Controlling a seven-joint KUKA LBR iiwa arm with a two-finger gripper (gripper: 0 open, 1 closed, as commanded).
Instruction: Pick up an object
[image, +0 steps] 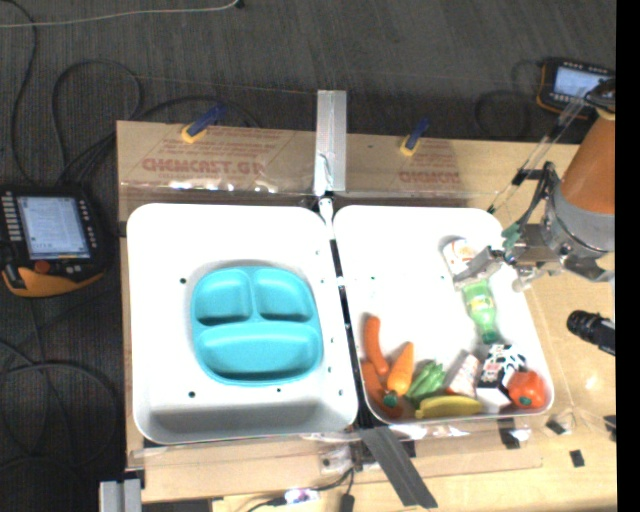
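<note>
Camera view from above: the grey arm with its orange band (598, 165) comes in from the right, and the tool (508, 262) sits over the right edge of the right-hand shallow white bin (400, 250). From where I stand I cannot tell how far the tool is open, nor whether it has hold of anything; its tip is lost among dark brackets and cables.

Just left of the tool lies a small white packet with a red mark (460, 254), close against it, though I cannot say if they touch. Just below and a little left of the tool is a green plastic bottle (483, 308), lying with its length running away from the tool towards the near wall.

Further below the tool, heaped along that bin's near wall, are two orange toy carrots (385, 358), a green toy pepper (427, 378), a yellow toy banana (449, 406), a black-and-white cow-patterned carton (496, 366) and a red-orange toy tomato (529, 389).

Well to the left of the tool, the left-hand white bin (160, 300) carries a turquoise divided plastic plate (257, 323), lying flat.

Both bins rest on the pale wooden tabletop (560, 330). A handheld control pendant with a lit screen (47, 235) lies on the dark floor far left of the tool.
</note>
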